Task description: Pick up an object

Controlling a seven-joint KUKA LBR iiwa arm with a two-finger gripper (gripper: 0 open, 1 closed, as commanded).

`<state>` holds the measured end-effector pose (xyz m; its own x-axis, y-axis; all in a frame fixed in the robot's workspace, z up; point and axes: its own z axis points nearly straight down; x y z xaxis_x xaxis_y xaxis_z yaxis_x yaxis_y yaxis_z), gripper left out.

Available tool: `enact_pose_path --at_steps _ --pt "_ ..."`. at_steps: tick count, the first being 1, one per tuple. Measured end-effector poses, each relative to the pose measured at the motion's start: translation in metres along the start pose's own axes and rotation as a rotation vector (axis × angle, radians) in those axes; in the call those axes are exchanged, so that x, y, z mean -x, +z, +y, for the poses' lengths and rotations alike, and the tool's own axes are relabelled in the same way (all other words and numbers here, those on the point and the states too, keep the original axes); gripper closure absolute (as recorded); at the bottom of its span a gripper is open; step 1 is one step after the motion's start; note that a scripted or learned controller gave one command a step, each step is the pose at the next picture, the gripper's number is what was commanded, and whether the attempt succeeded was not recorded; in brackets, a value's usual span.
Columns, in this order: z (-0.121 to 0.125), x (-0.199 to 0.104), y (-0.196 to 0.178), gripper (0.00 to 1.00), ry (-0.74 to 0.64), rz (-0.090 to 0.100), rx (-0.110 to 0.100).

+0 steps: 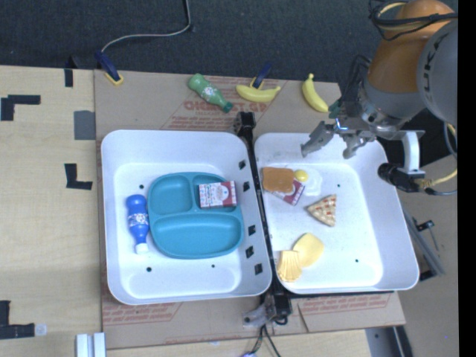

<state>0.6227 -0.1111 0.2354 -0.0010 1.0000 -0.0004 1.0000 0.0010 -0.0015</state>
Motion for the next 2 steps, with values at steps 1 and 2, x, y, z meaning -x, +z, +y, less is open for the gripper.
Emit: enact_pose_path --at_steps 1,2 --pt "0.001 -0.003 0.086 0.00 0.000 0.000 -0.002" --pt "0.026 -0.017 0.146 0.00 -0.001 -0.001 0.013"
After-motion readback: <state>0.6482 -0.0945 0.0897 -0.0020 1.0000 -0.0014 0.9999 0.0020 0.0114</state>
